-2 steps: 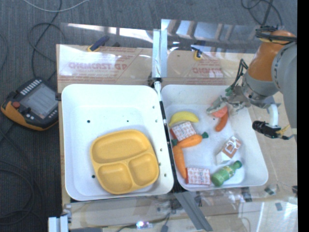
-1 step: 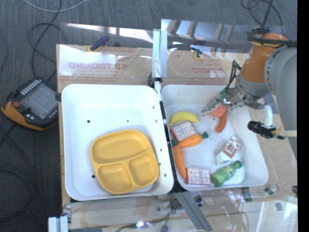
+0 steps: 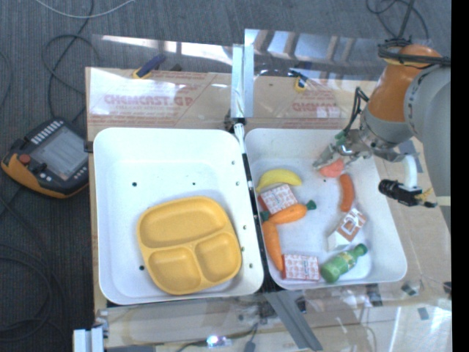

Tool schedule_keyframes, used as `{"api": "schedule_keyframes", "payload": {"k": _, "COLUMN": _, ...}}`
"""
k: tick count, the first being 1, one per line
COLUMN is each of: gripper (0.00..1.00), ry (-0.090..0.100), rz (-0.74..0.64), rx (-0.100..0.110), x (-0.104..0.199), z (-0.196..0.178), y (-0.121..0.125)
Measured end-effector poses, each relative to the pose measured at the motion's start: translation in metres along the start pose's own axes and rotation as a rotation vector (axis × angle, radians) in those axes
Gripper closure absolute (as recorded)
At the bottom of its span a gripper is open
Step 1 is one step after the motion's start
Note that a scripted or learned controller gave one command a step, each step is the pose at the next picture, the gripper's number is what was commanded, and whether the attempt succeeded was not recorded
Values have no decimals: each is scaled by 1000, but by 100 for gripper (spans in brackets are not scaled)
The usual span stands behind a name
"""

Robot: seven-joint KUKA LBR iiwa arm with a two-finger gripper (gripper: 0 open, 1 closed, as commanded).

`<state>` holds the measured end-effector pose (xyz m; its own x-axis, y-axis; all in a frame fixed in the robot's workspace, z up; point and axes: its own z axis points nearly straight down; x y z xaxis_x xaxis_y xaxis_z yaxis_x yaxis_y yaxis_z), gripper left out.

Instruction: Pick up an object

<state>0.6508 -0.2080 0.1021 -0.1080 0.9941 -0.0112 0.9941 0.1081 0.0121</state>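
from the overhead camera i see the gripper point(image 3: 338, 155) low in the right white bin point(image 3: 392, 266), its opening impossible to tell, touching a small salmon-pink plastic piece point(image 3: 333, 169), probably light, slick, best pinched across its middle.

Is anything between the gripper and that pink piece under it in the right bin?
Nothing visible. The gripper sits right over the pink piece at the back of the right bin; the sausage lies just in front of it, apart, not in the way.
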Motion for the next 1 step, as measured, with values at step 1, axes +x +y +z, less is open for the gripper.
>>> {"api": "schedule_keyframes", "payload": {"k": 1, "gripper": 100, "ry": 9, "rz": 38, "rx": 11, "x": 56, "z": -121, "y": 14}}
